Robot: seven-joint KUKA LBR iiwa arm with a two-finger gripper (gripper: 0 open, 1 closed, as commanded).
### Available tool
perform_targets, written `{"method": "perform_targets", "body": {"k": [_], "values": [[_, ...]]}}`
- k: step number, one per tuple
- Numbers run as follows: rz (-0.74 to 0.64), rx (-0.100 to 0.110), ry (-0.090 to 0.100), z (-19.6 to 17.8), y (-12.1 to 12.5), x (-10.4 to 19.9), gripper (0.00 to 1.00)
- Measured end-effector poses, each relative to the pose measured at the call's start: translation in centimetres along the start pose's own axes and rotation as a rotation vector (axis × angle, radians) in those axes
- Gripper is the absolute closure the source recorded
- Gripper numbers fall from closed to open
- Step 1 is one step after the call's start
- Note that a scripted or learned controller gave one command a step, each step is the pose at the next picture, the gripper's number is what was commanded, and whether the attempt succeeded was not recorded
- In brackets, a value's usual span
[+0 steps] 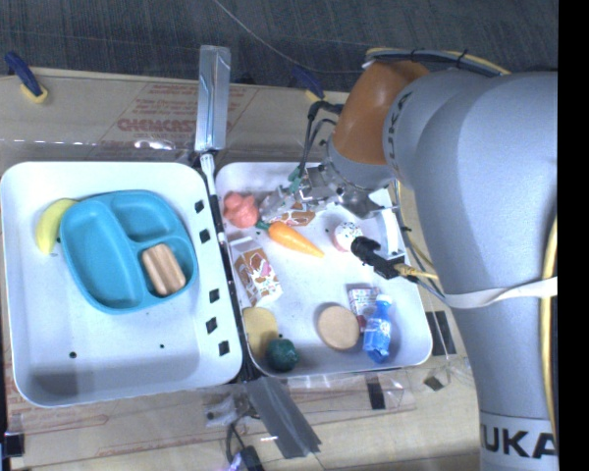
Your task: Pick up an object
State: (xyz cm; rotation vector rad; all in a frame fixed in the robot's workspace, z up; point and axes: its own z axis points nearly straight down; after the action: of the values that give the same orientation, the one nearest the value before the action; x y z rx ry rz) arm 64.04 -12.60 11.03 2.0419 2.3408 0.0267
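Note:
My gripper (pixel 293 198) reaches down into the back of the right bin (pixel 412 346), just above an orange carrot (pixel 295 238) and to the right of a pink rounded object (pixel 240 209). A small printed packet (pixel 296 216) lies right beneath the gripper. Whether anything is held cannot be told. A white speckled egg-shaped object (pixel 346 235) sits to the right of the carrot, beside the wrist.
The right bin also holds a brown snack packet (pixel 257 275), a yellow round piece (pixel 259 322), a dark green ball (pixel 281 354), a tan disc (pixel 338 327) and a blue wrapper (pixel 377 330). In the left bin (pixel 39 361), a blue divided plate (pixel 103 243) carries a bread roll (pixel 163 269), with a banana (pixel 47 226) beside it.

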Motion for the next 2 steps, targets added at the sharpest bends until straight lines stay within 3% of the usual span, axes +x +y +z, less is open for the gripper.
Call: {"method": "perform_targets", "body": {"k": [1,2], "values": [[0.123,-0.001,0.004,0.0,-2.5,-0.3,0.0],[0.258,0.002,-0.001,0.0,-2.7,1.3,0.0]]}}
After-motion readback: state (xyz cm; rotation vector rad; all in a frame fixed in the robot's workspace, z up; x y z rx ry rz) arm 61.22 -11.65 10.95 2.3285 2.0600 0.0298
